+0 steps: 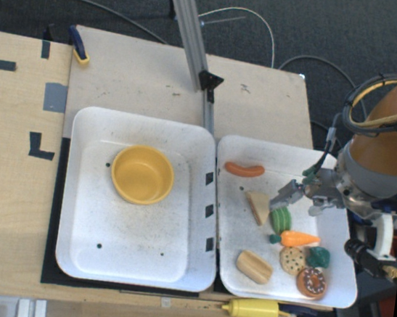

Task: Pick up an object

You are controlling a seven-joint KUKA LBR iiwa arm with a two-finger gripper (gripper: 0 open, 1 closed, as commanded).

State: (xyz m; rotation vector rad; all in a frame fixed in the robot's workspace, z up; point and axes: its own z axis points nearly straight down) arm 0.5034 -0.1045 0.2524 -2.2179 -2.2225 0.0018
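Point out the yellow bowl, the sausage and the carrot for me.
yellow bowl (pixel 142 175): camera view, middle of its inside.
sausage (pixel 244 169): camera view, middle of its length.
carrot (pixel 299 239): camera view, orange body.

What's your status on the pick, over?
Hand low over right bin, nothing seen between fingers. Nearest pieces: green vegetable, tan wedge. Carrot and cookie crowd close beside.

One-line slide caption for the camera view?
Tool hovers above the right bin near the green toy vegetable; yellow bowl in left bin.
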